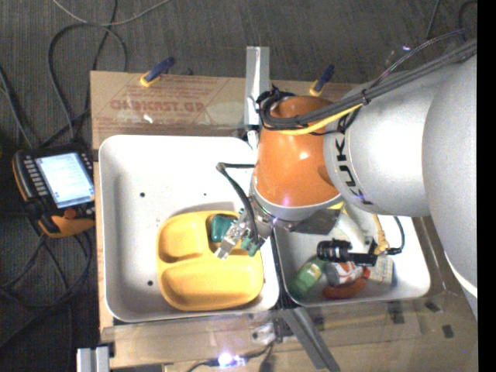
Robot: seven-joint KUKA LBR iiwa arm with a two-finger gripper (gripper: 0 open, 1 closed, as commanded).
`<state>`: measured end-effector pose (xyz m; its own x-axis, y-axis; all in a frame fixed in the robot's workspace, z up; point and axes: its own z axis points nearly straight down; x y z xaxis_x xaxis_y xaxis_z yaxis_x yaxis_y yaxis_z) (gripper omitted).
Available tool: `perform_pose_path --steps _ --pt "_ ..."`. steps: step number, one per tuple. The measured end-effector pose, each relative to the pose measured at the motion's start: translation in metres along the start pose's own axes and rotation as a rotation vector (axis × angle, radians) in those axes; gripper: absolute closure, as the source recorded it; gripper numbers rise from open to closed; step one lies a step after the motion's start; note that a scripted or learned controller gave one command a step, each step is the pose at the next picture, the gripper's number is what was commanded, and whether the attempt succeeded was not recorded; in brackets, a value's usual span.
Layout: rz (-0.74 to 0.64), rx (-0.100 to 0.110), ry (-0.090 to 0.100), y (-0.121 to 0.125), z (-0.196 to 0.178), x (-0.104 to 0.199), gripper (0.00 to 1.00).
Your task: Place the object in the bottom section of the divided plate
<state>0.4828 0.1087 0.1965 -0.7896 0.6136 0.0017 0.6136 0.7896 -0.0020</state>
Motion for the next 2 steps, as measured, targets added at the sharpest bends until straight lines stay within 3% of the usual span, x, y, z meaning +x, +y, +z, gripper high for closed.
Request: perform_pose_path --steps 1,2 --pt "0.0 0.0 0.0 0.0 0.0 0.0 0.0" --pt "0.046 0.001 0.001 0.048 0.044 0.038 0.0"
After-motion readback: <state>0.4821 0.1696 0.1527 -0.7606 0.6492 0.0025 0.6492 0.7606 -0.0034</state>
